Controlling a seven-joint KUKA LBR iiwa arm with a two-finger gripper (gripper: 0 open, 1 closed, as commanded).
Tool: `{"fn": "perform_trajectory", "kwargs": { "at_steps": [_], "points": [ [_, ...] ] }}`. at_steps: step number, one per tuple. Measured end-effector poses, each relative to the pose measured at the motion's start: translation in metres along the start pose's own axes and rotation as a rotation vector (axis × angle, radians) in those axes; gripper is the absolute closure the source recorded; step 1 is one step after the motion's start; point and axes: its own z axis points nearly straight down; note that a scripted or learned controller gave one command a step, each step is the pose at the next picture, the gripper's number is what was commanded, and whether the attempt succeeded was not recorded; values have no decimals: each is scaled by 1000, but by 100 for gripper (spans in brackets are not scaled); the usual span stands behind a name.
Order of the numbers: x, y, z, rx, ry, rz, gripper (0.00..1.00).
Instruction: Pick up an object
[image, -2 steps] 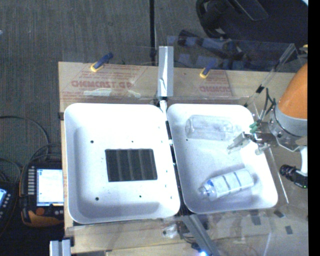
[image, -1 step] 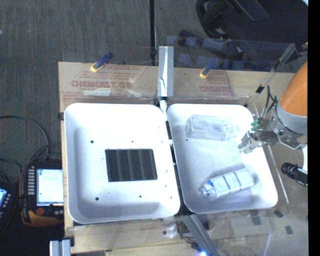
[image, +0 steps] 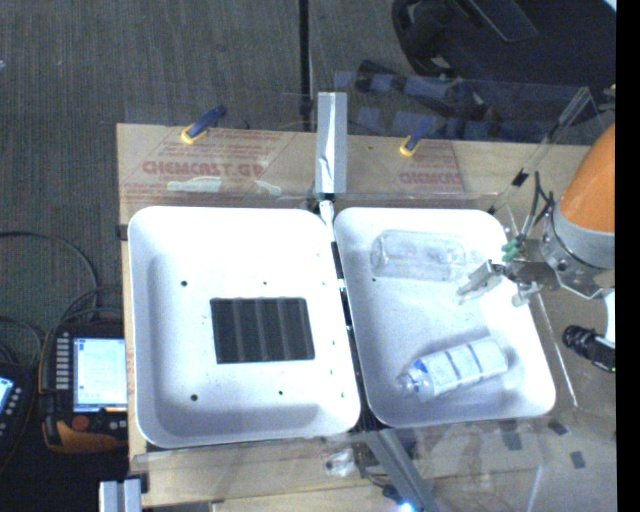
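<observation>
In the right bin (image: 380, 395), a clear plastic bottle (image: 418, 253) lies on its side near the far wall. A second bottle with a white label (image: 457, 367) lies near the front wall. A black ribbed rectangular block (image: 262, 329) rests flat in the middle of the left bin (image: 160, 300). My gripper (image: 499, 287) hangs over the right bin's right side, just right of the clear bottle's end and above the labelled bottle. Its fingers (image: 477, 282) stand open with nothing between them.
The grey arm with its orange band (image: 590, 195) comes in from the right edge. A metal post (image: 330, 150) stands behind the seam between the bins. Clamps (image: 203, 123) hold a clear sheet on the bench's back. A handheld pendant (image: 85, 375) lies at the left.
</observation>
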Motion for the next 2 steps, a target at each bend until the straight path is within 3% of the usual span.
{"fn": "perform_trajectory", "kwargs": {
  "at_steps": [1, 2],
  "points": [
    [-9, -39, 86, 1, 0, -67, 0],
    [-33, 20, 132, -10, 11, -19, 0]
  ]
}}
